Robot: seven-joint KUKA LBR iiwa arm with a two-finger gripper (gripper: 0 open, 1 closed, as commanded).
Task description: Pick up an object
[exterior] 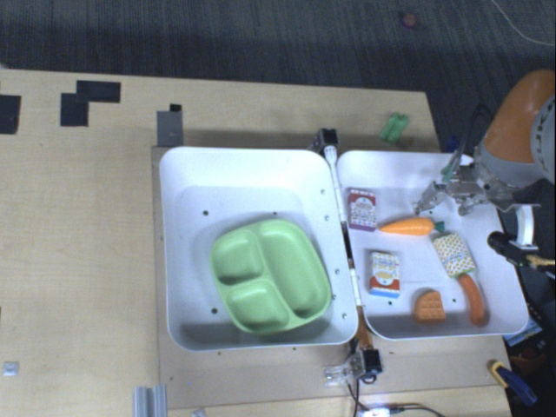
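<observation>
Metal hand (pixel 445 195) hovers low over the right bin (pixel 495 324), fingers spread and holding nothing; the pick is not yet made. Nearest candidate, the orange carrot (pixel 407 227), lies just below-left of the fingertips, apart from them. Grasp and lift remain. Left bin (pixel 187 233) holds a green divided plate (pixel 269 274) (untouched). Pale wood worktop (pixel 78 259); dark carpet (pixel 261 16) beyond
</observation>
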